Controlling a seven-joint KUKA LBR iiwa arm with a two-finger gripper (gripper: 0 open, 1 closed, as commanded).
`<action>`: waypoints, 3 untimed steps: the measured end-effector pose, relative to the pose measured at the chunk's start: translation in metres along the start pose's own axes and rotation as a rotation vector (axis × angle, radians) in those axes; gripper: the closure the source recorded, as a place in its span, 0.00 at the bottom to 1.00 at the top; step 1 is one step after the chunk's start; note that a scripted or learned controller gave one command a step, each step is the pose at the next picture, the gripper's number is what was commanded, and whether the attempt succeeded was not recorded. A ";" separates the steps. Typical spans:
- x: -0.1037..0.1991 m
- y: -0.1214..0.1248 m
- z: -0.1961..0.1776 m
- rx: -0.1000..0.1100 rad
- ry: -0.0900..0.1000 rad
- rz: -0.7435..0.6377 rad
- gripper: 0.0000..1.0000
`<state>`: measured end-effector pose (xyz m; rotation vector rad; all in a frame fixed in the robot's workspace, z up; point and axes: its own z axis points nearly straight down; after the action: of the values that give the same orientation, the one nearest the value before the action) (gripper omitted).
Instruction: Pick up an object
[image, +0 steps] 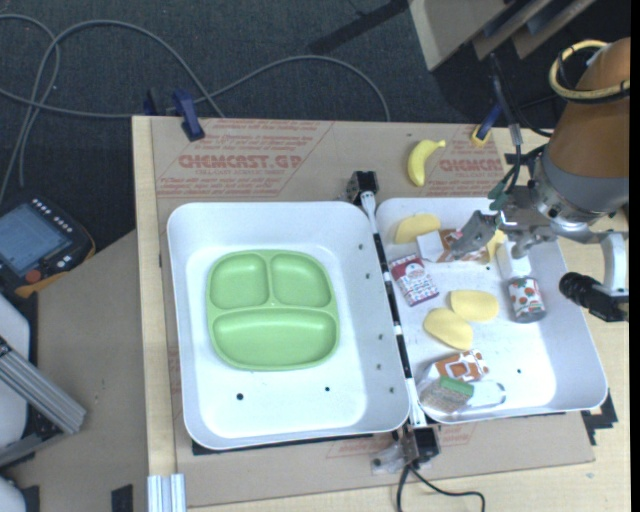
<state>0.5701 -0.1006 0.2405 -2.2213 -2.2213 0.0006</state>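
The likeliest target is the small packet with red and white print (462, 241) at the far end of the right-hand white bin (575, 385), lying just beside a pale yellow lemon-shaped piece (417, 228) and right under the gripper (487, 232). The gripper hangs over that packet at a slant, its tip down among the clutter, but whether it is spread, clenched or actually has anything I cannot tell from here. What worries me is the crowding: the packet is flat and the yellow piece sits so close that a closing grasp could, I'd guess, nudge one thing aside and come up with nothing, or pinch only a corner that slips free on the lift. A small red-and-white can (525, 298) lies near, toward the arm's side, and could get knocked. Further along the bin are two more pale yellow rounded pieces (460, 315), a red printed card (413, 279) by the divider, and a clear wrapped packet with an orange label (455, 383) at the near end. The left bin holds a green divided plate (272, 309); a yellow banana (424, 160) rests on the bench (250, 155) beyond.
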 end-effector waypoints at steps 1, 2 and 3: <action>-0.040 0.014 0.042 0.001 0.000 0.001 0.00; -0.072 -0.001 0.146 -0.001 0.006 -0.004 0.00; -0.090 0.081 0.158 0.040 0.038 -0.020 0.00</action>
<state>0.6507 -0.1909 0.0819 -2.1609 -2.2036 0.0017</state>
